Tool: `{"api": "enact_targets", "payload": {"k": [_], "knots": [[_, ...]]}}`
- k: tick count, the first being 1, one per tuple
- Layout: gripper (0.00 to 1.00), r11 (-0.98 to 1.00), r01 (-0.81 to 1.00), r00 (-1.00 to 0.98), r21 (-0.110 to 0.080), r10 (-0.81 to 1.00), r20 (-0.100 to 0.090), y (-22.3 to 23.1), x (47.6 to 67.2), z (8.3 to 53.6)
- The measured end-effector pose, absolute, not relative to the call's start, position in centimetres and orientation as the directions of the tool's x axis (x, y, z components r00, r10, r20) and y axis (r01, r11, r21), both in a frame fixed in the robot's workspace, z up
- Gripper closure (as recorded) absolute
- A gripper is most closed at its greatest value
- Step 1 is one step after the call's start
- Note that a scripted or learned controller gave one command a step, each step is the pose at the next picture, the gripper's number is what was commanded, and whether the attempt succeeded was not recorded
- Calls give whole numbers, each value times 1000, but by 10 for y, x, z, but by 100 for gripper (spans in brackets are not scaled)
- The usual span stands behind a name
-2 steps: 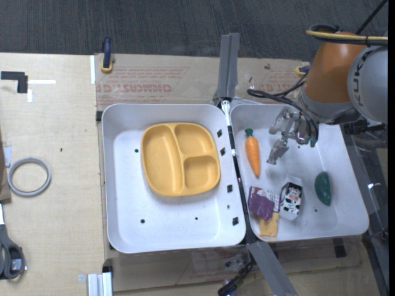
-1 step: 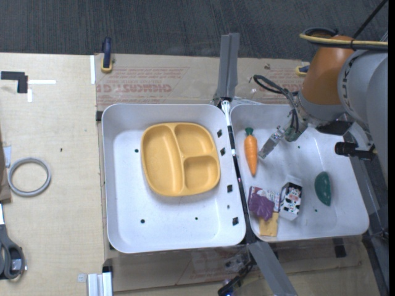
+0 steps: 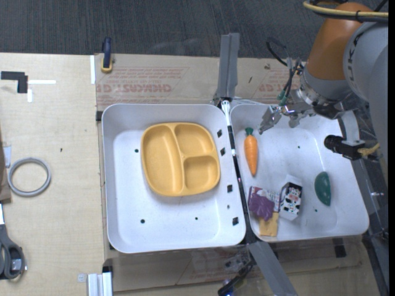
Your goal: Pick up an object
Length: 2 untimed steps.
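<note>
Where the cardboard sheet (image 3: 185, 79) lies behind the bins, you can see red lettering printed upside down, too faint to read for certain. The small black-and-white carton (image 3: 291, 200) in the right bin (image 3: 345, 224) carries a cow-like pattern, but its print is too small to read. Both bins sit on a pale wooden bench (image 3: 49, 134), with dark grey carpet beyond its far edge. On the bench to the left you have a roll of grey tape (image 3: 28, 176) and scissors (image 3: 11, 258) at the lower corner.

The left bin (image 3: 123, 227) holds a yellow divided plate (image 3: 181, 158). In the right bin, the toy carrot (image 3: 251, 152) lies near the dividing wall, its long axis running nearly front to back, green top toward the far edge and tip toward you. A purple packet (image 3: 262, 202) lies just beside the carton, and a dark green object (image 3: 323, 187) sits near the right wall.

The gripper (image 3: 279, 116) hovers over the far part of the right bin, just right of the carrot top; its two fingers are spread apart with nothing between them.
</note>
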State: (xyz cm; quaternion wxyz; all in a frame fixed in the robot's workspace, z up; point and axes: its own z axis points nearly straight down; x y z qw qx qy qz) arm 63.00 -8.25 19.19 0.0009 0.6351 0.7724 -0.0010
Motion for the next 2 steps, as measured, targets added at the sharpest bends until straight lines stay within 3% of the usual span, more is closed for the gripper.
{"api": "enact_targets", "payload": {"k": [1,2], "knots": [[0,-179,984,179,-2,984,-3,-99,659,136],[0,-596,803,596,-1,803,-3,-92,659,92]]}}
